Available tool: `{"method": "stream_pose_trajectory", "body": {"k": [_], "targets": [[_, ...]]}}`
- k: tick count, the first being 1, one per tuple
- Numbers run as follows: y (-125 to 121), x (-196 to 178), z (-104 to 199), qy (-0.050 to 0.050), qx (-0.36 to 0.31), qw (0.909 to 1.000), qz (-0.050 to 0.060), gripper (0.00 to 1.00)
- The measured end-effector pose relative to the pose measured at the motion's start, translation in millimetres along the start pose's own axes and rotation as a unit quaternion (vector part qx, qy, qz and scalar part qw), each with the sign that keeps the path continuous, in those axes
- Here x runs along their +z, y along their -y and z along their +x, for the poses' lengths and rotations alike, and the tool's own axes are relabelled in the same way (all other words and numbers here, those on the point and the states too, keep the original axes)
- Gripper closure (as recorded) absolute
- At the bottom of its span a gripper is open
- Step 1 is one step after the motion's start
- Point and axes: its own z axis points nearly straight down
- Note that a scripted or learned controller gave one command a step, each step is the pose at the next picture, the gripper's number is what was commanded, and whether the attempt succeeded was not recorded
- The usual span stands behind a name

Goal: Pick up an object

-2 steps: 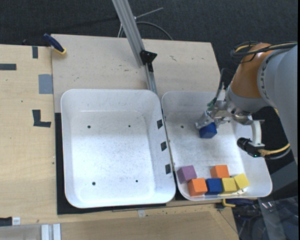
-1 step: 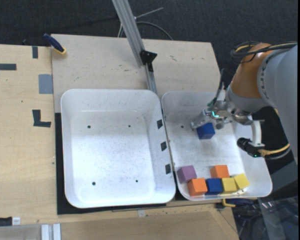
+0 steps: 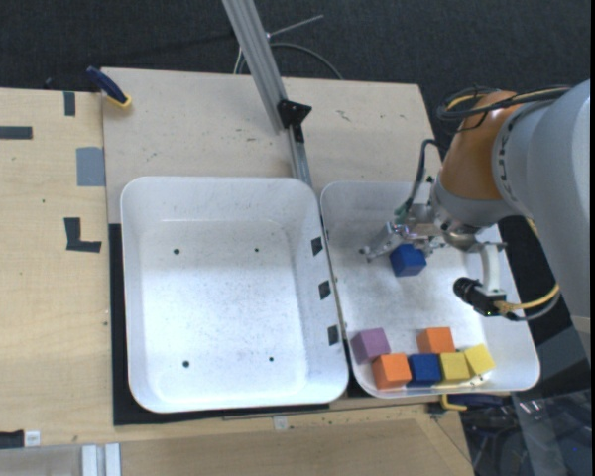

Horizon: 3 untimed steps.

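The gripper (image 3: 409, 244) hung over the right bin (image 3: 349, 216) with a blue cube (image 3: 408, 260) just beneath it, though whether the cube was actually held could not be told. Near the bin's front edge sat a purple cube (image 3: 370, 343), two orange cubes (image 3: 392, 369), another blue cube (image 3: 425, 367) and two yellow cubes (image 3: 456, 366). The left bin (image 3: 139, 206) lay alongside on the bench (image 3: 40, 266).
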Motion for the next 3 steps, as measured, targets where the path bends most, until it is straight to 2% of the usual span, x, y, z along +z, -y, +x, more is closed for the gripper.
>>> {"method": "stream_pose_trajectory", "body": {"k": [1, 2, 3], "targets": [[-0.1, -0.5, -1.1, 0.0, 0.001, 1.0, 0.0, 0.0], [41.6, -0.3, -4.4, 0.0, 0.001, 1.0, 0.001, 0.0], [-23.1, -1.1, 2.6, 0.0, -0.001, 1.0, -0.003, 0.0]]}}
